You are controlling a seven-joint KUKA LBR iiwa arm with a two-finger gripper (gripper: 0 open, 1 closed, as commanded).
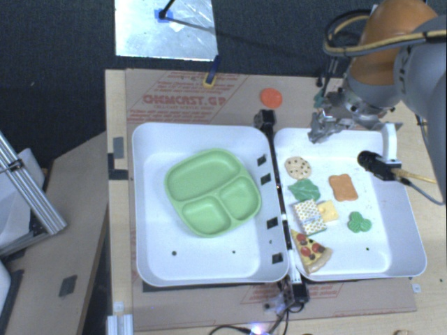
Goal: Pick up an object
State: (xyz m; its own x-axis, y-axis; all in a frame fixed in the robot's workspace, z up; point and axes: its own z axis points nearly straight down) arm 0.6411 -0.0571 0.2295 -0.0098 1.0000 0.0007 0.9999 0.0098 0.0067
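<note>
My gripper (318, 134) hangs over the back edge of the right bin (398, 222), its fingers pointing down with nothing seen between them. Toy food lies in that bin: a chocolate-chip cookie (298, 167), a green leaf (304, 190), an orange toast piece (343, 187), a patterned cracker (309, 217) on a yellow cheese square (328, 211), a green broccoli piece (359, 222) and a pizza slice (311, 250). The cookie is the piece closest to the gripper, a little in front of it.
The left bin (154, 257) holds a green divided plate (212, 191). An orange disc (271, 98) lies on the cardboard behind the bins. A shiny metal sheet (166, 19) sits at the back.
</note>
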